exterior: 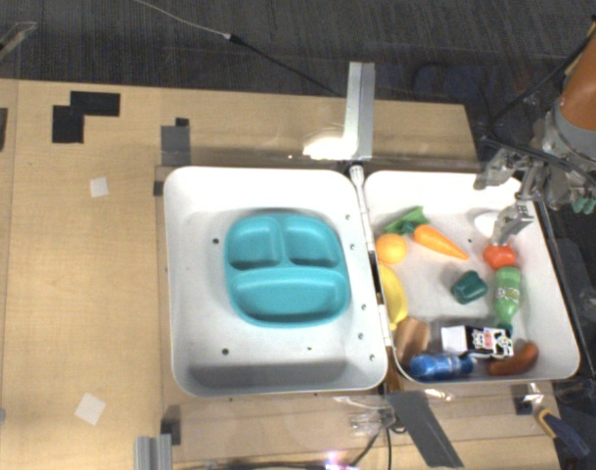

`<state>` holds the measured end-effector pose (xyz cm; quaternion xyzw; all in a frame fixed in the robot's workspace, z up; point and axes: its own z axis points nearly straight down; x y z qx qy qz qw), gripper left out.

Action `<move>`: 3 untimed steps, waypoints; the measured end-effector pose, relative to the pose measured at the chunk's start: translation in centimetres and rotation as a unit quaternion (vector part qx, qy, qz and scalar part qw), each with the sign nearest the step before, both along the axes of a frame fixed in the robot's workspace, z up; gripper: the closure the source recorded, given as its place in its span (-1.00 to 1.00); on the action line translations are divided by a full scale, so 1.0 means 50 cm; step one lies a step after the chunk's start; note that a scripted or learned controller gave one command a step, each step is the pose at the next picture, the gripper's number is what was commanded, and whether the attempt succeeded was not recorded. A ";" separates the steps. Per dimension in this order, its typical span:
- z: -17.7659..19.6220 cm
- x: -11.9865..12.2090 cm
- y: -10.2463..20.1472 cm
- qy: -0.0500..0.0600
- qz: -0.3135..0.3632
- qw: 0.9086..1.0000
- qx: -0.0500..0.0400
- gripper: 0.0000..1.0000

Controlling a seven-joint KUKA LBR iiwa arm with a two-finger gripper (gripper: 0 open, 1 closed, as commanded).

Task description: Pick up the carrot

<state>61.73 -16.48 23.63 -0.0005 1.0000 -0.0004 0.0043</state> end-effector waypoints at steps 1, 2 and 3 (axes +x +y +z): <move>-0.270 0.042 0.044 0.005 0.028 1.000 0.002 -1.00; -0.292 0.068 0.132 -0.003 -0.117 0.993 0.001 -1.00; -0.291 -0.060 0.135 -0.005 -0.176 0.984 0.002 -1.00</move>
